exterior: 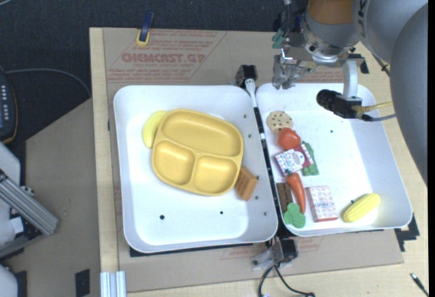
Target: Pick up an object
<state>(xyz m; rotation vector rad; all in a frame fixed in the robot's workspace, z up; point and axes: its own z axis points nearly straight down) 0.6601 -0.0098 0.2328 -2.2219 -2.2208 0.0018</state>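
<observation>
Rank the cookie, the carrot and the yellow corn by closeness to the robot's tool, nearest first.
Measured from the tool at the right bin's top edge:
1. Cookie, just below it, top left of that bin.
2. Carrot, mid-bin, lower down.
3. Yellow corn, bottom right corner.

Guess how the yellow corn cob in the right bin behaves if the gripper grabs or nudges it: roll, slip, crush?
The corn cob looks rounded and elongated, so a sideways nudge would probably roll it. Its glossy surface suggests a moulded toy, likely light, stiff and somewhat slippery. It lies near the right bin's lower rim, which may crowd one finger.
</observation>
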